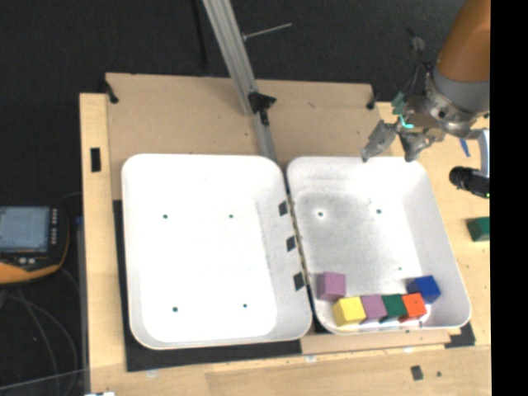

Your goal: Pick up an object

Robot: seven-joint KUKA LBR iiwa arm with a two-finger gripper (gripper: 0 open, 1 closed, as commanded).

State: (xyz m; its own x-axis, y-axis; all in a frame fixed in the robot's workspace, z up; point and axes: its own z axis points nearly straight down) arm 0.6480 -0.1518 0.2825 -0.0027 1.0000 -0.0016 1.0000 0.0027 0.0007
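The tool (389, 148) hangs over the far rim of the right bin (441, 221), fingers apart and gripping nothing. The blocks crowd the near wall, well away from it: purple block (331, 285), yellow block (349, 310), blue block (426, 287). Packed in a row against the wall, they leave little finger room, so a closing grasp may slip or shove neighbours.
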